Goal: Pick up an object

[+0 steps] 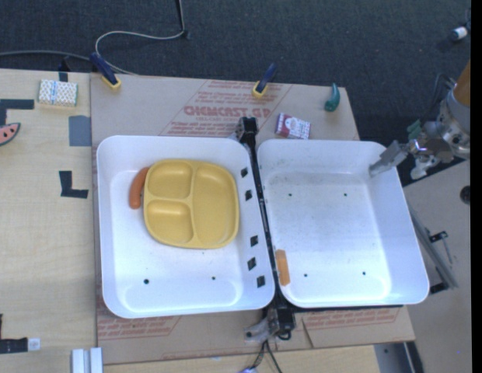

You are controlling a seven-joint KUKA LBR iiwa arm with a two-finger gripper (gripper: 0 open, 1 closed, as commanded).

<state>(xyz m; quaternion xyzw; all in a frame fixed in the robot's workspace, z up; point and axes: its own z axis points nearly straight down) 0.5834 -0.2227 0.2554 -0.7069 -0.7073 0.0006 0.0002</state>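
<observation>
The claw (pixel 389 160) is poised at the right bin's far right rim, its grip state indiscernible. A small orange carrot-shaped toy (pixel 282 266) lies well left and nearer; approach is pending, a reach required.

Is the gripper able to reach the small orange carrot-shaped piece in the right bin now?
Probably yes: the small orange carrot-shaped piece lies uncovered against the right white bin's left wall, which may crowd the gripper.

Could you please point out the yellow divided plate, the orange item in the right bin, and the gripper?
Yellow plate (pixel 191 204): camera view, on the ridge between its compartments.
Orange item (pixel 282 266): camera view, on its middle, by the right bin's left wall.
Gripper (pixel 383 162): camera view, at its fingertips.
</observation>
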